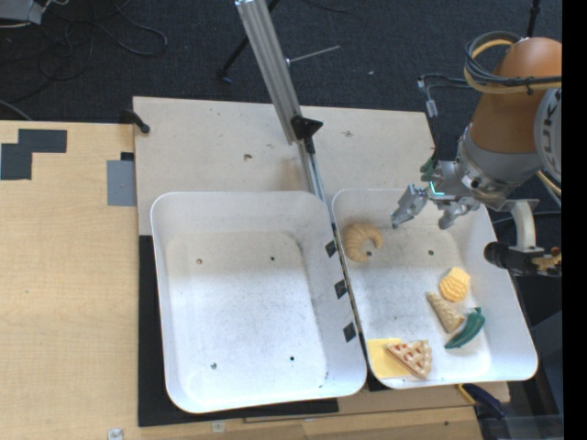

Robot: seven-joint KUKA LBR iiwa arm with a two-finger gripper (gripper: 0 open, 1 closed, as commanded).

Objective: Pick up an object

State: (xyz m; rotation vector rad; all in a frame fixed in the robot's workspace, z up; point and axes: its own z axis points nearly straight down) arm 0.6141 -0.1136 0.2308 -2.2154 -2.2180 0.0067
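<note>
My gripper (429, 213) hangs over the far part of the right bin (518, 351), its two fingers spread apart with nothing between them. A tan croissant (360, 239) lies in that bin's far left corner, to the left of and slightly below the fingers. Nearer the front lie a yellow ridged piece (454, 285), a beige cone-shaped piece (445, 312), a green pepper (466, 329) and a waffle-patterned pizza slice (410, 356) on a yellow square.
The left bin (165, 246) sits beside the right one, split from it by a ridge with black clips (340, 288). A slanted metal post (275, 71) rises behind the bins. A wooden panel (64, 282) lies at the left.
</note>
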